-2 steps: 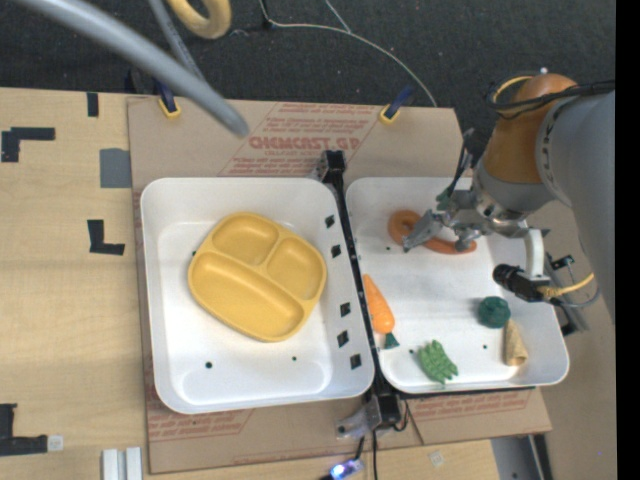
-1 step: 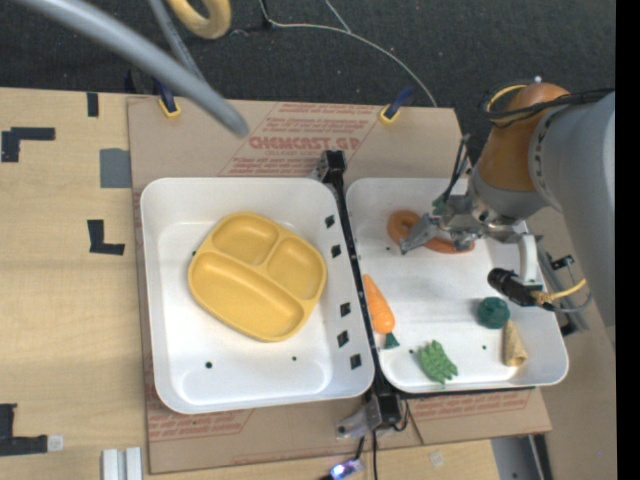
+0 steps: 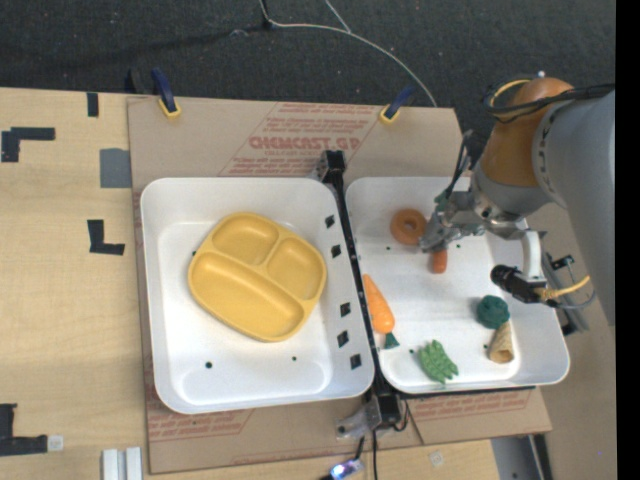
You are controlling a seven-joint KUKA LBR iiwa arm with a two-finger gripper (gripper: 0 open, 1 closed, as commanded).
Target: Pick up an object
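My gripper (image 3: 438, 236) hangs low over the back of the right bin (image 3: 455, 190), reaching in from the right. A small orange-red piece (image 3: 438, 261) shows just below its tip, touching or very close to it; whether it is held is unclear. A brown doughnut (image 3: 406, 226) lies just left of the gripper. An orange carrot (image 3: 378, 306) rests along the bin's left wall. A dark green round piece (image 3: 491, 310), a tan cone (image 3: 502, 343) and a light green leafy piece (image 3: 436, 360) lie toward the front.
The left bin (image 3: 165, 208) holds a yellow divided plate (image 3: 258, 275). A black divider (image 3: 345, 258) runs between the bins. A cable and black fitting (image 3: 520, 283) hang off the wrist over the right bin's right side.
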